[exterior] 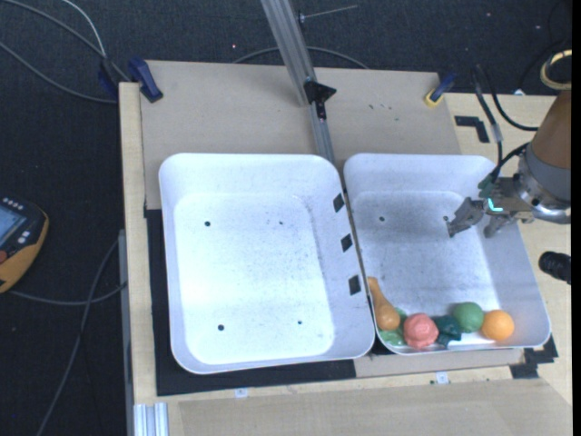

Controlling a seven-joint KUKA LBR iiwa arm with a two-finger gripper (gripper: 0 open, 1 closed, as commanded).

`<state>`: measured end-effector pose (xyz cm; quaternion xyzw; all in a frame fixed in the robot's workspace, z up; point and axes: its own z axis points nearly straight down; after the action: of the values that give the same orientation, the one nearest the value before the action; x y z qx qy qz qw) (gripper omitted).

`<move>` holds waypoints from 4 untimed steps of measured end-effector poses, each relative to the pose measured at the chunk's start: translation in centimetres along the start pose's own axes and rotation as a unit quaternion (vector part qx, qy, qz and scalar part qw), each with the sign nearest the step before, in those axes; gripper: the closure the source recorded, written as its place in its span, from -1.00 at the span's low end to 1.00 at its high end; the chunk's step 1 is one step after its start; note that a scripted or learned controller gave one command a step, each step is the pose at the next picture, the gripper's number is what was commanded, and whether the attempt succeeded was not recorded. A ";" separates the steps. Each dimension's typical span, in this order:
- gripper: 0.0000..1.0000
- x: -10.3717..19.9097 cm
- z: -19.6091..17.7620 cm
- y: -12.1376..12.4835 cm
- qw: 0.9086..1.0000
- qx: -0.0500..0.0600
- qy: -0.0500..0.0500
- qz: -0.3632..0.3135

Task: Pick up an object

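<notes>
Several small toys lie along the near edge of the right bin (427, 180): an orange carrot-shaped piece (385, 307), a pink ball (420, 330), a dark teal piece (448, 328), a green ball (468, 315) and an orange ball (497, 324). My gripper (476, 222) hangs over the right side of this bin, well behind the toys and apart from them. Its fingers (458, 220) are spread open, and nothing sits between them.
The left bin (182, 180) sits beside the right one, with black clips (348, 242) along the shared rim. A metal pole (289, 34) slants in from the top. Blue clamps (143, 78) mark the bench's back corners. A handheld device (16, 234) lies on the floor at left.
</notes>
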<state>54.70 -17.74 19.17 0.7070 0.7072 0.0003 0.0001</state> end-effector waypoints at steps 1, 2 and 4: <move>-1.00 0.0 0.0 0.0 1.000 0.000 0.000 0.000; -1.00 0.5 6.0 -0.6 1.000 0.002 0.000 0.000; 1.00 0.4 9.2 -0.5 1.000 -0.001 0.000 0.000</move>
<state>54.22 -17.31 9.93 0.7071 0.7071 0.0008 0.0013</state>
